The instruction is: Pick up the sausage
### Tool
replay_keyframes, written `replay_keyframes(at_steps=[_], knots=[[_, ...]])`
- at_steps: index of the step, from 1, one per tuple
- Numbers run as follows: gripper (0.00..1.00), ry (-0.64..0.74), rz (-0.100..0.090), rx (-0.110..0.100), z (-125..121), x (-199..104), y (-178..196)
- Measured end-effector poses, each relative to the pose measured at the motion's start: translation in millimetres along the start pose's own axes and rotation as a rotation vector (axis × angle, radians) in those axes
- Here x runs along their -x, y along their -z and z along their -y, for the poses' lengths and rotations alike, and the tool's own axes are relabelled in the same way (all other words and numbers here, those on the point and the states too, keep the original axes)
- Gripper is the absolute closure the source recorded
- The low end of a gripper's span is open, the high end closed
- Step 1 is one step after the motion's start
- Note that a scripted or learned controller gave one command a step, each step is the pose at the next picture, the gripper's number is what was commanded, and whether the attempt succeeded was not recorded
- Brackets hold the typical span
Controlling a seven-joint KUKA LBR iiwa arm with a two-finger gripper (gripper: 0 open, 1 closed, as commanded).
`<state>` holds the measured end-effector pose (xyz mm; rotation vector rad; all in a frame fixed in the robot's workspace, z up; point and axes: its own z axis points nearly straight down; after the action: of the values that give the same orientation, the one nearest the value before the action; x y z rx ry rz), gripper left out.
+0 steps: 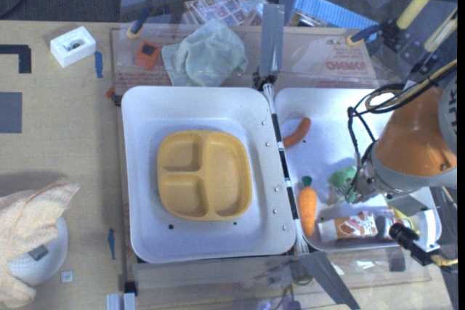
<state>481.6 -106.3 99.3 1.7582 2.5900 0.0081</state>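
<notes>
Reddish-brown sausage (296,132) lying at the upper left of the right bin (330,102), close against the divider and well apart from the gripper (356,189). Hovering lower in the same bin near a green item (341,176), a carrot (308,208) and a bottle (360,226). Cannot tell the gripper's state from this angle.

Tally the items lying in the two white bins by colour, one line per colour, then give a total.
Yellow: 1, the yellow plastic divided plate in the left bin.
Orange: 2, the curved reddish-orange sausage and the orange toy carrot.
Green: 1, the small green round object.
White: 1, the white bottle with an orange label.
Total: 5
</notes>
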Motion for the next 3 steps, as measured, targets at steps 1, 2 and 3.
replay_keyframes(at_steps=[1,2,3], knots=[[1.00,-0.160,-0.006,-0.013,-17.3,-47.1,110.1],[1.00,-0.155,-0.004,-0.011,-62.7,-6.5,109.4],[1.00,0.145,-0.010,-0.013,-22.6,20.1,8.4]])
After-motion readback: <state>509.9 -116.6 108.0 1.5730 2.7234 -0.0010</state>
